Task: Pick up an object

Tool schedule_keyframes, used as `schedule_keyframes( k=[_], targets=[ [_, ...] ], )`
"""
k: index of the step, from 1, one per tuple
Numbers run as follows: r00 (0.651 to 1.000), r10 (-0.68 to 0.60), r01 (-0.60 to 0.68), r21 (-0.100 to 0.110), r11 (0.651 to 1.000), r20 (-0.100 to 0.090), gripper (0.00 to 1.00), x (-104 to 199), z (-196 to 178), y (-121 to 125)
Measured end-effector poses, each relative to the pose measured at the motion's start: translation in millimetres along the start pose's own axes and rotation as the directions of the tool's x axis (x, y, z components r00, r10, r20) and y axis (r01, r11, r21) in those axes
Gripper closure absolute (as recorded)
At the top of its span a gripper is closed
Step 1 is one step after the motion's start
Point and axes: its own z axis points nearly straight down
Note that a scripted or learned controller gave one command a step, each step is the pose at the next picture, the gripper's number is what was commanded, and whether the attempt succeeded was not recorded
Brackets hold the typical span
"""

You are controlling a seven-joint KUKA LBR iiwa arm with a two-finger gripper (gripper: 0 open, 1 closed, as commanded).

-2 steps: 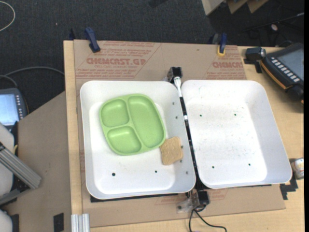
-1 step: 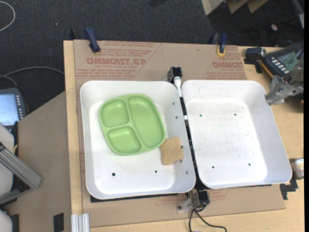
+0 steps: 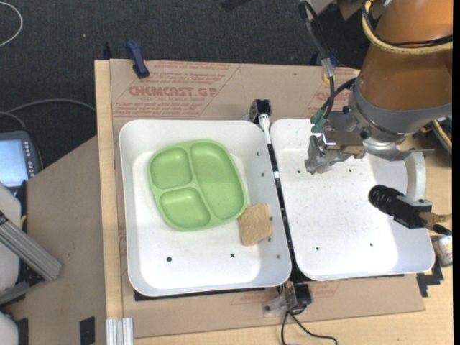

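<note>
A green plate [image 3: 196, 185] with three compartments lies in the left bin [image 3: 144, 264]. A tan, toast-like slab [image 3: 255, 224] rests by the plate's lower right corner, near the bin's right wall. My gripper [image 3: 316, 165] hangs over the upper left part of the right bin [image 3: 345, 264], well to the right of both objects. Nothing shows between its fingers.
A black clamp [image 3: 260, 110] sits at the top of the seam between the bins, and a blue clip [image 3: 136, 57] is on the cardboard sheet at the upper left. The arm's orange and grey body [image 3: 406, 56] covers the right bin's upper right corner.
</note>
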Motion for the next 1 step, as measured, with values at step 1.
schedule_keyframes(
  k=[1],
  targets=[
    [1.0,-0.001,0.001,-0.021,1.0,-0.002,1.0,86.3,-80.4,-18.1]
  ],
)
